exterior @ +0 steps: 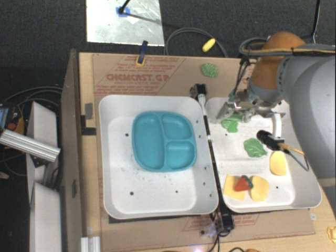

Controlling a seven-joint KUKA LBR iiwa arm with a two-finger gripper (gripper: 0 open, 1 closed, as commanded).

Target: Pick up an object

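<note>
My gripper (234, 111) hangs low over the back left corner of the right bin (304, 193). A small green piece (229, 124) lies directly under and in front of it, very close to the tips. Whether it is touched is unclear. Farther forward in the same bin lie a green leafy piece (254, 148), a yellow oval piece (278, 164), two flat yellow pieces (259, 189) and a red strawberry (242, 183) between them.
The left bin (115, 193) holds a blue divided plate (163, 141). The ridge where the two bins meet (210, 151) runs just left of the gripper. A green knobbly thing (209, 70) and a yellow thing (208, 45) lie behind the bins.
</note>
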